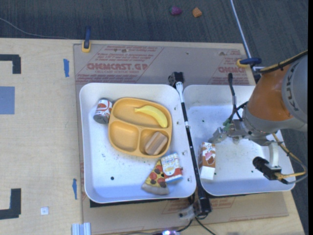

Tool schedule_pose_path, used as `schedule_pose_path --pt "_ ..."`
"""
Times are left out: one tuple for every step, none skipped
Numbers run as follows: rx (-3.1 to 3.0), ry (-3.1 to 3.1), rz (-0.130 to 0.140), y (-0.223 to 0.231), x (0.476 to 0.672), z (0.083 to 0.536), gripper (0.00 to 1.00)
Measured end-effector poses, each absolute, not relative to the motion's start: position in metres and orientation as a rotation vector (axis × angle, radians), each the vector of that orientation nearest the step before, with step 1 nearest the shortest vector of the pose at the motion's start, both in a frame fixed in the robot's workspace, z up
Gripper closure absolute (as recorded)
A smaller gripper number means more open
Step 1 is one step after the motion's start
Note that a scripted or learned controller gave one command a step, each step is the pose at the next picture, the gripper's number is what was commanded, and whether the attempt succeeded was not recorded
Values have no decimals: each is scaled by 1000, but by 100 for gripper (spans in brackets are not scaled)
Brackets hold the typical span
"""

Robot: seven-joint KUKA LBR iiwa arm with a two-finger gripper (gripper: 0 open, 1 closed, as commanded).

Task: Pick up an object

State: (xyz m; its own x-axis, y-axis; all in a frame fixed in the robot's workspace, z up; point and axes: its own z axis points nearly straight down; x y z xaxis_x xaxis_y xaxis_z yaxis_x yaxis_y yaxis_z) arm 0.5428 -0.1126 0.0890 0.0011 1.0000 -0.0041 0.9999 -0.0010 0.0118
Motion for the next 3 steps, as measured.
schedule_pose_path --pt "2211 2211 12 -103 483 89 0" --pt "2212 2203 8 -97 483 89 0" --pt "2221 2218 0 -192 480 172 0"
